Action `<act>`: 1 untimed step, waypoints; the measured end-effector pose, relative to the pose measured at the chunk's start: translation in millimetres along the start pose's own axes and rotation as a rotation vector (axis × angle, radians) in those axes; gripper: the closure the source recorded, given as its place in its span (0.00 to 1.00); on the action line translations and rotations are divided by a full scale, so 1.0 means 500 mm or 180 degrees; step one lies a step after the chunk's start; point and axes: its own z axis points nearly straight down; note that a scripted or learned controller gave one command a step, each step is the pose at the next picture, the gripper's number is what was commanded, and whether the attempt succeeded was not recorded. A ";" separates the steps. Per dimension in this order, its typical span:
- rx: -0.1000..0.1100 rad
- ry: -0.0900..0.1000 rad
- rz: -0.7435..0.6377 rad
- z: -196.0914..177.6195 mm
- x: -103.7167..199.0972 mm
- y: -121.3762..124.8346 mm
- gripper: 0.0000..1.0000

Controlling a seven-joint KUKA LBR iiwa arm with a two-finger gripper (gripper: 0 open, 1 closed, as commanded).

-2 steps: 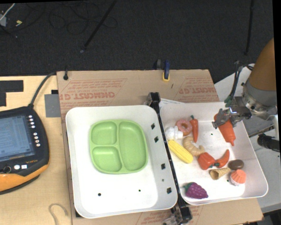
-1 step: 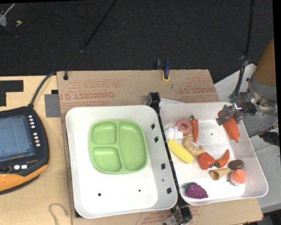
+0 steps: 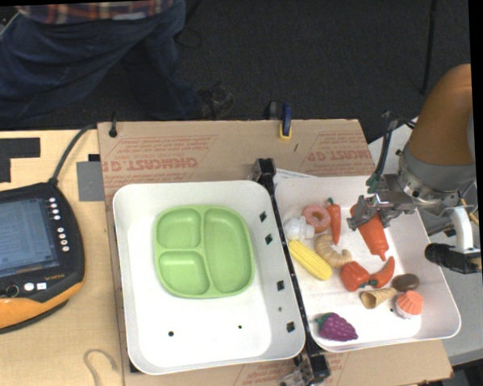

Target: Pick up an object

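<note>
A cardboard-covered bench (image 3: 182, 147) carries two white bins. In the right bin (image 3: 442, 319), an orange carrot (image 3: 374, 234) hangs tilted, clamped in the gripper (image 3: 370, 212), seemingly lifted above the toy food. Corn (image 3: 309, 259) lies left of it; the green plate (image 3: 204, 251) sits farther left.

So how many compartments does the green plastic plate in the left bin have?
3. The green divided plastic plate has one small compartment at upper left, one small at lower left, and one long compartment down its right side. None looks hidden.
</note>
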 end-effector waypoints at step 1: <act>-0.0002 0.0001 -0.0001 -0.021 0.090 -0.031 1.00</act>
